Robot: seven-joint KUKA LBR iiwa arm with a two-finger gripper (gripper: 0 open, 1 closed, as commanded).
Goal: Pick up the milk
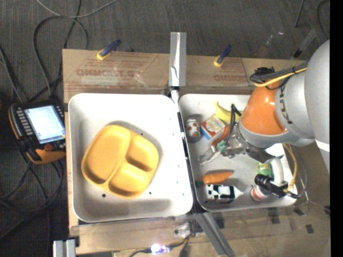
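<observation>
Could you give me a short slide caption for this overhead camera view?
KUKA arm's tool hovers in the right bin above the carrot and milk carton; yellow tray fills the left bin.

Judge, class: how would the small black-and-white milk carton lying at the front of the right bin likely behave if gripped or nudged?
The milk carton looks boxy and lies on its side, so it would probably slide, not roll. Being small, it is likely light and may skid away. The carrot lies just behind it and could be bumped.
</observation>
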